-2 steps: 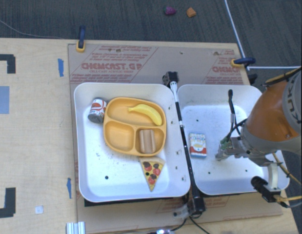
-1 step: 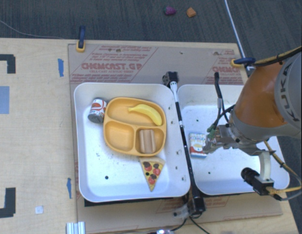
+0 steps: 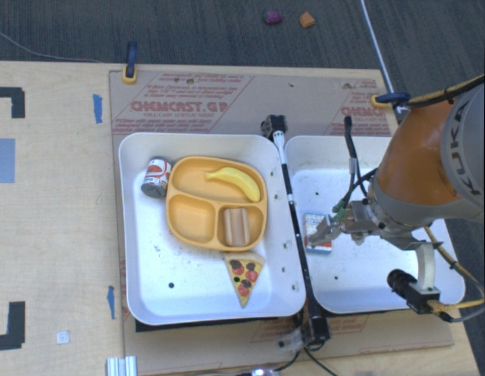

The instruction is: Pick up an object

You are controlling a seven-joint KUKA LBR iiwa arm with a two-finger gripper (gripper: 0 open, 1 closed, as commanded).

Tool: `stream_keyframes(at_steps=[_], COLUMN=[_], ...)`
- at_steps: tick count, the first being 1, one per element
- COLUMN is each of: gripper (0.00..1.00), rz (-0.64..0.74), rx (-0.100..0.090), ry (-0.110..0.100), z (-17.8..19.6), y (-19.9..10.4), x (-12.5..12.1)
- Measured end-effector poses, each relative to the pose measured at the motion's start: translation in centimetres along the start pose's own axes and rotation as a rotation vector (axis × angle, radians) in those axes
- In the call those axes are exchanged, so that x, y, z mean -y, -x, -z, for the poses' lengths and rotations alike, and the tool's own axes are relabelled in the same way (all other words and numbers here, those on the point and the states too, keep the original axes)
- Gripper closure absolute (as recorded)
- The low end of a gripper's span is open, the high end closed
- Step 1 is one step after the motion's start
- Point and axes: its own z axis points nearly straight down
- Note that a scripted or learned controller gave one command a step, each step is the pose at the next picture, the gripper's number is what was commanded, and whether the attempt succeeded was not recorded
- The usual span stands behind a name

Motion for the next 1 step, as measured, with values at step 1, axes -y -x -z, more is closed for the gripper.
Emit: stream_keyframes(at_steps=[1], gripper=[0.00], rz=[0.000], rx=[0.000], ry=[0.000], z=[0.00], y=[0.00], x=[0.00])
